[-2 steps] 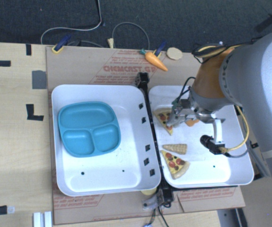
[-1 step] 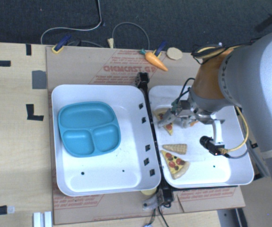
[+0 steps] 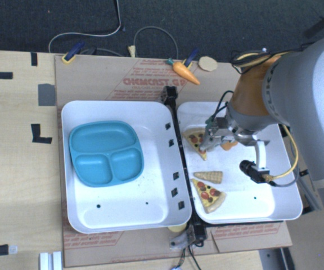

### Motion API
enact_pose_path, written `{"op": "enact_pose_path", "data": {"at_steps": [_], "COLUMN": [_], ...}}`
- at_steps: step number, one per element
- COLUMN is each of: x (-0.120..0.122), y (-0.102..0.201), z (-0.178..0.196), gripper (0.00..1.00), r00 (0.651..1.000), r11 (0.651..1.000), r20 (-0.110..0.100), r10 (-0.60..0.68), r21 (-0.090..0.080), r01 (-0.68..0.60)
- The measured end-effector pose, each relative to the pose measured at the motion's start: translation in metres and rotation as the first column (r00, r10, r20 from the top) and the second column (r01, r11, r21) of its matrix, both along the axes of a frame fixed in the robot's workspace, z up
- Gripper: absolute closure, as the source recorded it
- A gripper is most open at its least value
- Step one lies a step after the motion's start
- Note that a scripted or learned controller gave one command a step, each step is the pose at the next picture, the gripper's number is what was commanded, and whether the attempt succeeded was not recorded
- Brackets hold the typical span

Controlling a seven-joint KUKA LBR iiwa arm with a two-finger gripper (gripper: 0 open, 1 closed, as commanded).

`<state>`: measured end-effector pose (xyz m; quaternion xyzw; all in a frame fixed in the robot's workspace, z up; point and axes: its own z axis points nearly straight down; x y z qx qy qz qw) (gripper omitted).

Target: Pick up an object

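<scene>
My gripper point(image 3: 209, 142) reaches down into the right bin point(image 3: 263, 207), its fingertips right beside a toy pizza slice point(image 3: 195, 140) near the bin's left wall. A small orange piece point(image 3: 228, 145) peeks out from under the wrist. Two more toy pizza slices lie closer to the front: a pale wedge point(image 3: 209, 176) and a pepperoni slice point(image 3: 209, 195). The arm hides much of the bin's back part.
The left bin point(image 3: 83, 207) holds a blue divided plate point(image 3: 106, 152). Behind the bins, on the cardboard, lie a toy carrot point(image 3: 185, 72) and a pale round piece point(image 3: 208, 63). A black divider with clips point(image 3: 176, 151) runs between the bins.
</scene>
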<state>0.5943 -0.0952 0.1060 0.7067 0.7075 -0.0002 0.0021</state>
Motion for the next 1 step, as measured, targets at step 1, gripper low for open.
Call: {"op": "enact_pose_path", "data": {"at_steps": [1], "x": [-0.0001], "y": [0.0], "z": [-0.0005], "gripper": [0.0], "r00": [1.0], "r11": [1.0], "r20": [-0.001], "r10": [0.0], "r21": [0.0], "r01": [0.0]}}
